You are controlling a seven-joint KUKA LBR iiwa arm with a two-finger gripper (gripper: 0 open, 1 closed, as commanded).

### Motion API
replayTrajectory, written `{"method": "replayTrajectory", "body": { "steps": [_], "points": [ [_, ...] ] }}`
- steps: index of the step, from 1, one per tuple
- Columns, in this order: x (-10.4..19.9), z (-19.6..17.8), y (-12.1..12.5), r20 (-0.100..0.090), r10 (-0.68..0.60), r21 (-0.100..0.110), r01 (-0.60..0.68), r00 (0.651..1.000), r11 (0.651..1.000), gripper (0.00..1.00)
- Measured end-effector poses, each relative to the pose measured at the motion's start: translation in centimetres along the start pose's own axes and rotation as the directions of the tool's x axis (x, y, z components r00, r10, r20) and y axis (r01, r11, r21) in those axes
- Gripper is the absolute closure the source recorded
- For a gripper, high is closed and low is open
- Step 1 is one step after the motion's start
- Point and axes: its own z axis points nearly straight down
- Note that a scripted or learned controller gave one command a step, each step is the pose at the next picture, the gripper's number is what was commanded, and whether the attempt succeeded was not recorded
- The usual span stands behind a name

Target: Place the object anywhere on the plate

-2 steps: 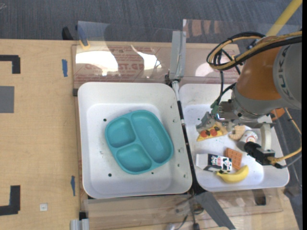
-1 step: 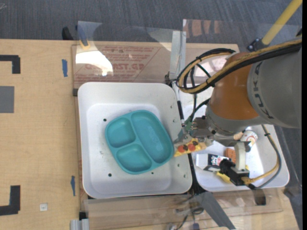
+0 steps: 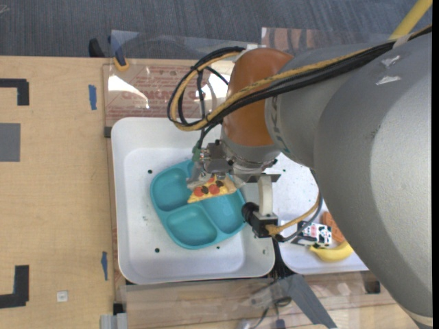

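Pizza slice (image 3: 211,191) on plate (image 3: 180,211) (teal)

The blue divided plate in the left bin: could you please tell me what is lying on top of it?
A toy pizza slice lies on the blue divided plate, near its upper right edge, right below the gripper. The arm covers the plate's upper right corner, so anything there is hidden.

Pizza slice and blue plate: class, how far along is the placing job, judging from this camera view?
Looks done: the pizza slice lies on the blue divided plate in the left white bin. In hand: the gripper hangs right over the slice; whether it has let go cannot be told. Left: the arm must pull clear.
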Motion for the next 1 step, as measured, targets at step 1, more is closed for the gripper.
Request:
{"method": "replayTrajectory", "body": {
  "steps": [1],
  "points": [
    [-0.59, -0.12, 0.15, 0.003, 0.009, -0.002, -0.009, 1.000, 1.000, 0.00]
  ]
}}
